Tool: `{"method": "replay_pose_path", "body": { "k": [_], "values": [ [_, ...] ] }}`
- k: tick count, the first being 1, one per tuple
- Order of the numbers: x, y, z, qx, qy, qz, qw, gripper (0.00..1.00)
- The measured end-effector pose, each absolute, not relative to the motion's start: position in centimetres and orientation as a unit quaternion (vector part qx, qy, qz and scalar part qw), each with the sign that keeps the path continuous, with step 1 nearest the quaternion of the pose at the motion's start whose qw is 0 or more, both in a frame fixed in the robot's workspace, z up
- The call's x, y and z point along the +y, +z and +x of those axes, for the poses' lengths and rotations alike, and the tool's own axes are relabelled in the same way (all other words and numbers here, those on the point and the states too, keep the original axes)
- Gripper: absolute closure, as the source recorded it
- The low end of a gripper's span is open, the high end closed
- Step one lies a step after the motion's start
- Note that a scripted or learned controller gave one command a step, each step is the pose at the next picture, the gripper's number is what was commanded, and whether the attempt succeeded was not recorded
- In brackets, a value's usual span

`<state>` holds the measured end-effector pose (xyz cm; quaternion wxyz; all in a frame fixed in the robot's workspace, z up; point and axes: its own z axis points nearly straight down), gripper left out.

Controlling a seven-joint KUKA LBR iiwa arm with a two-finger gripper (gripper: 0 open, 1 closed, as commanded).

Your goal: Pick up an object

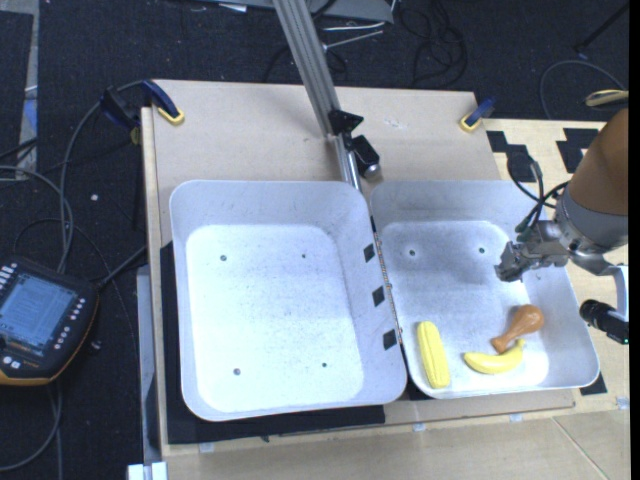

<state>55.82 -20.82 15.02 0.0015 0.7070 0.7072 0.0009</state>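
Three toy foods lie in the right bin near its front edge. A yellow corn cob lies lengthwise at the front left. A yellow banana curves along the front, and a brown drumstick rests just above it, touching its right end. My gripper hovers over the bin's right side, above and behind the drumstick. Nothing shows between its dark tips, and their spacing is too small to make out.
The left bin adjoins the right one along a shared middle rim with black clips. A slanted metal pole rises from behind the bins. Yellow clamps mark the bench's back corners. A teach pendant lies off the bench at left.
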Motion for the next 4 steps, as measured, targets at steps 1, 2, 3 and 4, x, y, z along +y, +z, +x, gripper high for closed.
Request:
{"method": "replay_pose_path", "body": {
  "k": [1,2,3,4],
  "values": [
    [-20.4,19.3,55.7,0.707,0.0011,0.707,0.002,1.00],
    [-20.4,24.6,55.8,0.707,0.0012,0.707,0.002,1.00],
    [-14.5,23.7,55.3,0.709,0.0001,0.705,-0.001,1.00],
    [-8.4,23.5,54.6,0.709,0.0004,0.705,-0.001,1.00]
  ]
}}
